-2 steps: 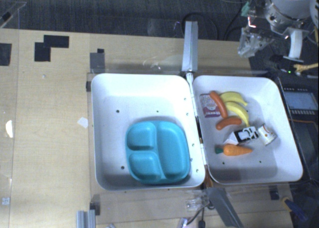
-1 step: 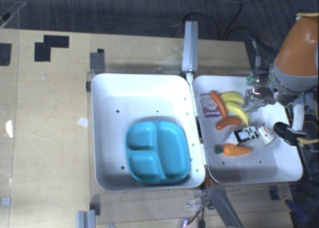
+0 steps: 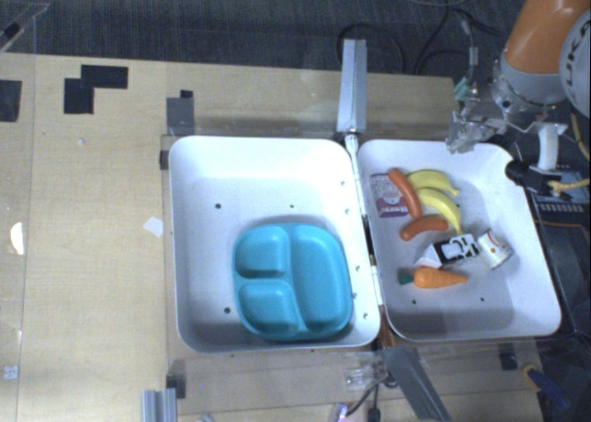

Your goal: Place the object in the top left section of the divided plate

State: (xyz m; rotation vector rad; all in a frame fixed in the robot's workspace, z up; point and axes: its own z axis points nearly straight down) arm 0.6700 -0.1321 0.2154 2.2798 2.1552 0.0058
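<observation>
Though crowded by sausages [image 3: 404, 191], banana [image 3: 436, 197] beside carrot [image 3: 438, 277].

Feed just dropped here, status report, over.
Gripper above right bin's far edge, holding nothing. Divided plate in left bin. Toy food untouched, path clear.

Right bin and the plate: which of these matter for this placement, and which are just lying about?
In play:
divided plate in the left bin
gripper at the right bin's top edge
candidate objects: banana, two sausages, carrot

Lying about:
small packet
black-and-white toy
cables
</observation>
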